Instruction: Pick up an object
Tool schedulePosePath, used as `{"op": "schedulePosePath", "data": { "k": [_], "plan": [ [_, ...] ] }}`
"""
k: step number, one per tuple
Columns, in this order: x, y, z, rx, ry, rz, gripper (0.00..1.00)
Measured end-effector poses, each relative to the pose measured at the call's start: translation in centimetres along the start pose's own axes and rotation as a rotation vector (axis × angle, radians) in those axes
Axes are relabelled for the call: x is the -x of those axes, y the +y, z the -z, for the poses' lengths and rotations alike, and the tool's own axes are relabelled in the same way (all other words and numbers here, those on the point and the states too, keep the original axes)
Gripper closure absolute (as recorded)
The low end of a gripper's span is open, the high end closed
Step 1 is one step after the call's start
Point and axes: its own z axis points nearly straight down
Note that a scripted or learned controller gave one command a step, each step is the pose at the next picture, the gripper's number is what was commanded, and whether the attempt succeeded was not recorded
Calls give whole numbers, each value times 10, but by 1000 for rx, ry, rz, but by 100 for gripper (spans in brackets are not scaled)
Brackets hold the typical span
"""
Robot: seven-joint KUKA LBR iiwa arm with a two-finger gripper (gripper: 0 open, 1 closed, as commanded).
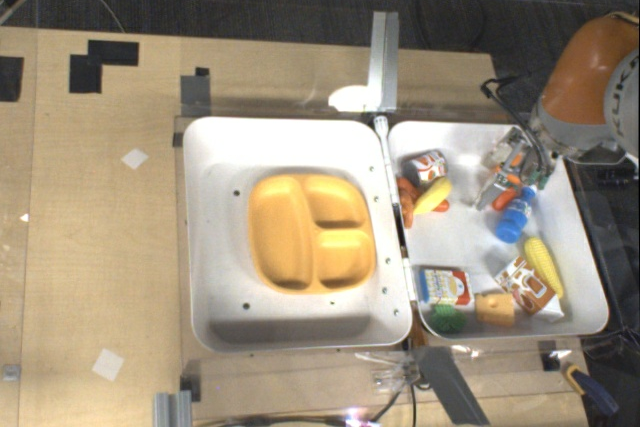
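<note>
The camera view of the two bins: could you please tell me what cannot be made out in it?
- Gripper: too small and cluttered to tell how it stands against the blue bottle.
- Arm: cut off by the right edge.
- Carton labels: too small to read.
- Orange item by the banana: partly hidden against the bin wall.

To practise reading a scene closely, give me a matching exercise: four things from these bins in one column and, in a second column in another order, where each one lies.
Things:
1. yellow divided tray
2. blue bottle
3. corn cob
4. green broccoli

Places:
A. front left corner of the right bin
B. just under the gripper
C. middle of the left bin
D. near the right bin's right wall, beside a small carton

Pairs: 1-C, 2-B, 3-D, 4-A
</note>
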Motion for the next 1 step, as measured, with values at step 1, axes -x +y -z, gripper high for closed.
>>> {"op": "schedulePosePath", "data": {
  "k": [1],
  "plan": [
    [-90,-66,4,-2,4,33,0]
  ]
}}
